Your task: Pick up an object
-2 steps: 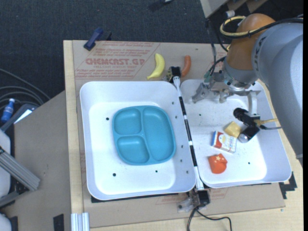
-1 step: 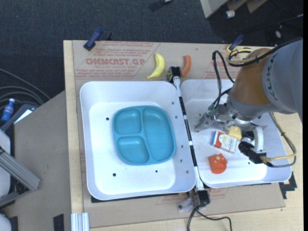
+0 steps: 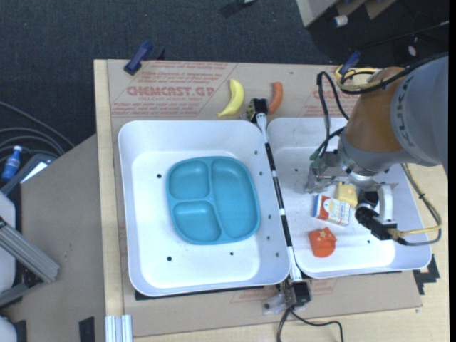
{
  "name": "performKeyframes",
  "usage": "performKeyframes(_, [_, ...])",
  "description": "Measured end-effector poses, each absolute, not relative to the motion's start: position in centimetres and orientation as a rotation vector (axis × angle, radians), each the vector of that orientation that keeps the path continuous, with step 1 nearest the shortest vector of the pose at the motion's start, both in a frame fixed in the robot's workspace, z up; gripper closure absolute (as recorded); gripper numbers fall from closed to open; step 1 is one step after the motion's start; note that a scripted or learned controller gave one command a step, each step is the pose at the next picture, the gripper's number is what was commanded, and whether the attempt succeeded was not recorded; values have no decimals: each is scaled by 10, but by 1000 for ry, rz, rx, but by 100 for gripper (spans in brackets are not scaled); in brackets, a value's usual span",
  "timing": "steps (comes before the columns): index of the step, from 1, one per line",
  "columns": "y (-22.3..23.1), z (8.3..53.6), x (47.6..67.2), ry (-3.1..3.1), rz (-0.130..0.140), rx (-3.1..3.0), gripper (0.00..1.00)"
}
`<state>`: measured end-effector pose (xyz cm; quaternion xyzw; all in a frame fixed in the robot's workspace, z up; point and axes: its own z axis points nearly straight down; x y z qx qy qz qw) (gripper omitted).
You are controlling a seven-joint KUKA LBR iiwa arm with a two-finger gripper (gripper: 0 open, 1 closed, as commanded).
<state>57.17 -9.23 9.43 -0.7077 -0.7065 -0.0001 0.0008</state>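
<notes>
The grey arm with its orange band [image 3: 374, 123] reaches in from the right over the right bin [image 3: 299, 144]. My gripper [image 3: 318, 177] hangs low over the middle of that bin. Just below and to its right lies a small white carton with orange and blue print [image 3: 332, 209]. A yellow block [image 3: 347, 192] sits against the carton's upper right, partly under the wrist. A red, tomato-like toy [image 3: 323, 241] rests near the bin's front edge. Nothing shows in the gripper's grasp.
The left bin [image 3: 142, 155] holds a blue divided plate [image 3: 212, 199]. Behind the bins, on the board, lie a yellow banana [image 3: 232, 98], an orange carrot-like toy [image 3: 275, 97] and a blue clip [image 3: 138, 58]. Black cables [image 3: 399, 234] trail across the right bin's right side.
</notes>
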Motion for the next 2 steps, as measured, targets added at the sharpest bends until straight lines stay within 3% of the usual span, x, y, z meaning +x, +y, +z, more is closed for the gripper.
performKeyframes(1, [-92,94,572,-2219,0,-2222,0])
performKeyframes(2, [-113,85,615,-2222,0,-2221,0])
